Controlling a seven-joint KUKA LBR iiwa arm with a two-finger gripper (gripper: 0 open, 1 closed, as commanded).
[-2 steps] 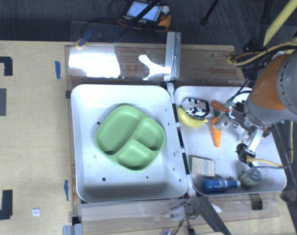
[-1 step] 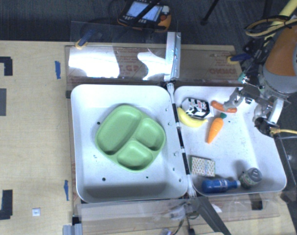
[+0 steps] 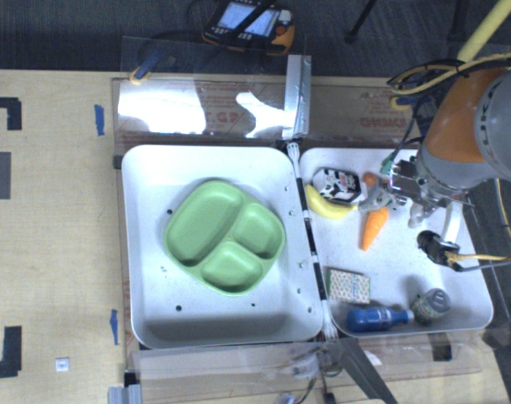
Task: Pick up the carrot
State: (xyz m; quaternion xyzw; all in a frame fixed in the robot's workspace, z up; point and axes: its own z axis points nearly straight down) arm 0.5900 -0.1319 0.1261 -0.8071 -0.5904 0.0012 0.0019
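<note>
Just below the fingers, the carrot lies untouched.

Bright, even light from above; strong glare on the clear sheet at upper centre; slightly soft focus overall.

Pale wooden bench marked with black tape corners and blue tape bits. Beyond its far edge, dark carpeted floor with black stand legs. Bright glare on clear plastic sheet.
</note>
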